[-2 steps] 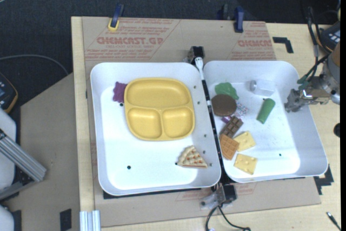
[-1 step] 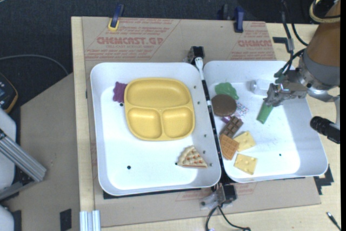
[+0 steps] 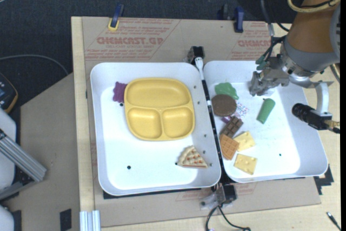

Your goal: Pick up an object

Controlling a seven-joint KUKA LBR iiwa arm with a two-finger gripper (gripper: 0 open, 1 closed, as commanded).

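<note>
My gripper (image 3: 260, 87) hangs over the back of the right bin (image 3: 303, 165), just above and left of a green cylinder (image 3: 265, 111). Nothing shows between its fingers. Left of it in the same bin lie a green leafy piece (image 3: 226, 89), a brown round cookie (image 3: 223, 105), a chocolate bar piece (image 3: 232, 127), a waffle square (image 3: 228, 146) and two yellow cheese pieces (image 3: 245, 163).
The left bin (image 3: 108, 165) holds a yellow divided plate (image 3: 159, 107), a purple item (image 3: 119, 91) at its left edge and a pizza slice (image 3: 193, 158) near the front right. A black fitting (image 3: 311, 114) on the arm sticks out over the right bin's right side.
</note>
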